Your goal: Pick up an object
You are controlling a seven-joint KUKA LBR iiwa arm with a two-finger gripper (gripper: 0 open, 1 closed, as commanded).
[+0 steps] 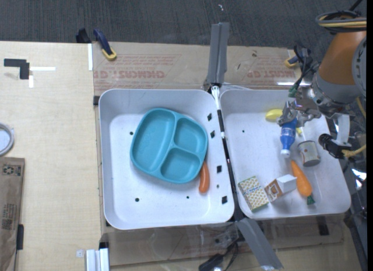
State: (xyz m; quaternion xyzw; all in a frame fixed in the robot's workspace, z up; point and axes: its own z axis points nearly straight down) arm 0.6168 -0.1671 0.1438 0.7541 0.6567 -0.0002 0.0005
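the gripper hung just above the blue bottle, beside the yellow banana, likely lining up; whether it was gripping, i couldn't tell.

Both bins are plain white, the divided plate is solid teal-blue, orange sausage beside it, and on the right a blue bottle, yellow banana, orange carrot, a checkered tan box, grey can
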